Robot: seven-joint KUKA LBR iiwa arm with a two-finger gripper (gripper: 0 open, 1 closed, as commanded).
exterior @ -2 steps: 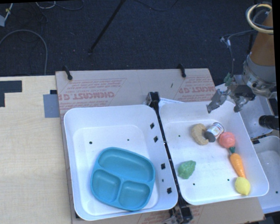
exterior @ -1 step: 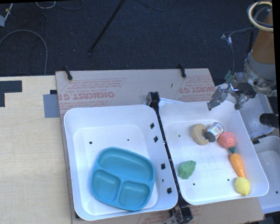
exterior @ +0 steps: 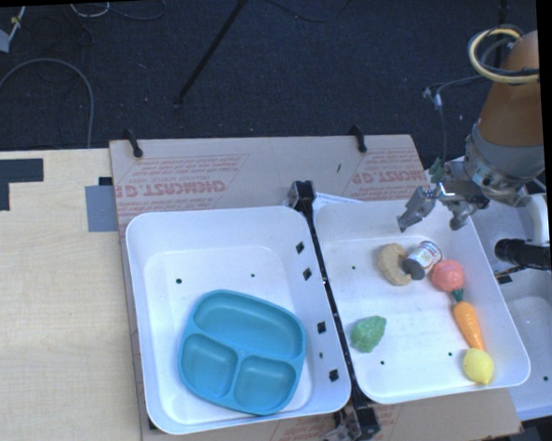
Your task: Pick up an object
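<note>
The right bin (exterior: 507, 341) carries the loose objects, gathered toward its right half. A tan, rounded piece (exterior: 390, 263) lies near the middle of the bin's upper part, touching a small can (exterior: 422, 256) that lies on its side just to its right. Below and right of the can sits a pink-red ball-shaped toy (exterior: 447, 275), and from it a toy carrot (exterior: 467, 322) runs down toward a yellow lemon-like toy (exterior: 478, 366) close to the bin's lower right corner. A green leafy toy (exterior: 368, 333) lies apart from this cluster, near the divider between the bins.

The left bin (exterior: 156, 241) holds a blue sectioned plate (exterior: 242, 350), which lies in its lower half and is tilted a little against the bin's edges. Both bins rest on a cardboard sheet (exterior: 217, 176) with red printed lettering, laid on the light wooden desk (exterior: 49, 322). Dark carpet with cables fills the ground beyond the desk.

The end effector (exterior: 436, 210) hangs over the upper right corner of the right bin, above and to the right of the can and the tan piece, clear of them. Its two fingers are spread wide with nothing between them. The grey arm with its orange band (exterior: 519, 70) reaches in from the right edge, the wrist bent downward toward the bin.
</note>
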